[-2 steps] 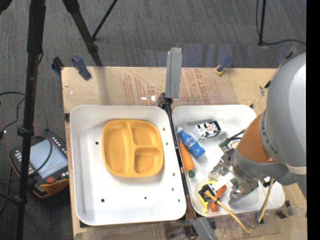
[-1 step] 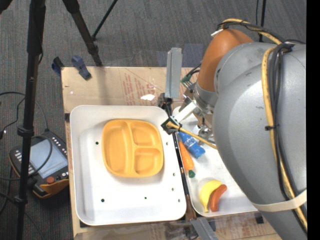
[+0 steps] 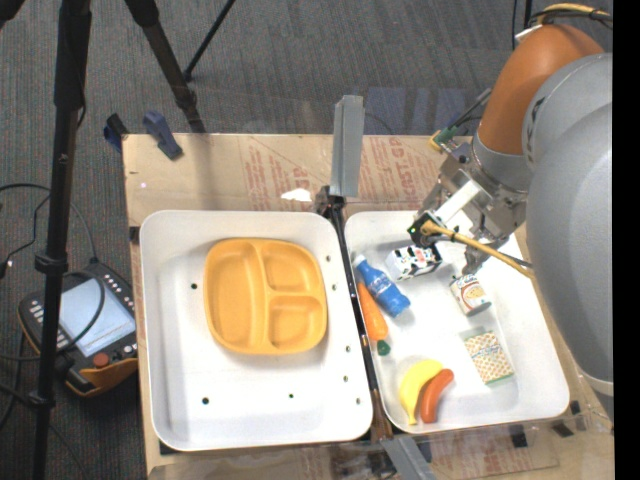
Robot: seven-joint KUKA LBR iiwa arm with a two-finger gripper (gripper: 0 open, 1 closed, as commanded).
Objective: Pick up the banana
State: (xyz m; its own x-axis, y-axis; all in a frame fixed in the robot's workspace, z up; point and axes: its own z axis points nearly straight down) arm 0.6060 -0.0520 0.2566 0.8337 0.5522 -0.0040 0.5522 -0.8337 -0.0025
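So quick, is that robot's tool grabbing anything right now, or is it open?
Tool: cannot be told whether open or closed. It sits over the back of the right bin, well away from the banana near the front.

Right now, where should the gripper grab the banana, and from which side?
Probably from above, across the banana's middle. It lies flat near the right bin's front edge, with the hot dog against its right side, so a finger there needs care; the left side is free.
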